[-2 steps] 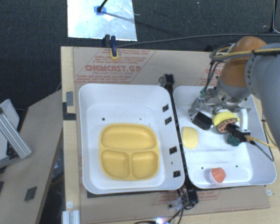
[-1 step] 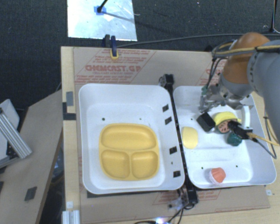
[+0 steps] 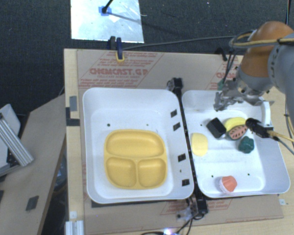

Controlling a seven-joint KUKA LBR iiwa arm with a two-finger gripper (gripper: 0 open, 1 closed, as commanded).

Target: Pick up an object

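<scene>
The end effector sits in the upper right of the frame, low over the back part of the right bin, hanging off the grey arm with its orange band. It is small and dark against the white here, and I cannot tell how it is set. Nothing shows in its grip.

Just below it in the frame, a black block lies tilted on the bin floor, near but apart from the tool. Right beside the block is a yellow piece with a reddish, seeded-looking slice tucked against its lower edge; exactly what these 2 are is hard to make out. A dark teal lump rests just to the lower right of them. A black fitting with a cable crosses above that cluster and hides part of it.

Further left, by the bins' shared edge, lies a pale yellow object. Down at the lower edge of the right bin sits an orange-and-white item, well apart from the tool.

The left bin carries a yellow 3-compartment tray. Both bins rest on the worktop, a board printed with red lettering. The arm's upper body is cut off at the right edge.
</scene>
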